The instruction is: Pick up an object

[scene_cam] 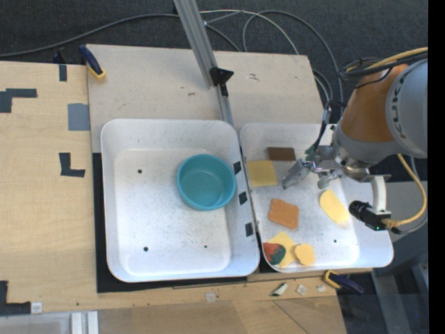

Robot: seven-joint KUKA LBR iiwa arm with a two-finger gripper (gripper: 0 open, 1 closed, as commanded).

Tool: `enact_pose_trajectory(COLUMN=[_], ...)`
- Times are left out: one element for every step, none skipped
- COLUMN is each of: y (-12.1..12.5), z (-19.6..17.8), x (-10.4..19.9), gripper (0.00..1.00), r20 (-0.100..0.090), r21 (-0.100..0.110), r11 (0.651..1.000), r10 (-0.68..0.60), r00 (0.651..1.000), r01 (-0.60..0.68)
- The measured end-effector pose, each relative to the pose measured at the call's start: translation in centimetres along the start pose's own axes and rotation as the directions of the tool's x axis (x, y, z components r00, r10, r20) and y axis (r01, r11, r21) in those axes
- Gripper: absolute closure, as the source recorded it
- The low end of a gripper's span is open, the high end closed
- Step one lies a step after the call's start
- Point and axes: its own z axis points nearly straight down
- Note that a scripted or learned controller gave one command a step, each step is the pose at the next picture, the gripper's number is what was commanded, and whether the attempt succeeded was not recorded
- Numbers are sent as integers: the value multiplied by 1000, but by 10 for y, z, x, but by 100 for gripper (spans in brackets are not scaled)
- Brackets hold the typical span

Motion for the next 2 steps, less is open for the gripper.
enact_pose_trajectory(y=[-2,-1], z=[45,32], x=[-4,-3], gripper=[0,100], r20=[0,0], r21=[0,-4], r11=[1000,1000], r10=[0,-2], r00=[1000,1000], r01=[0,2])
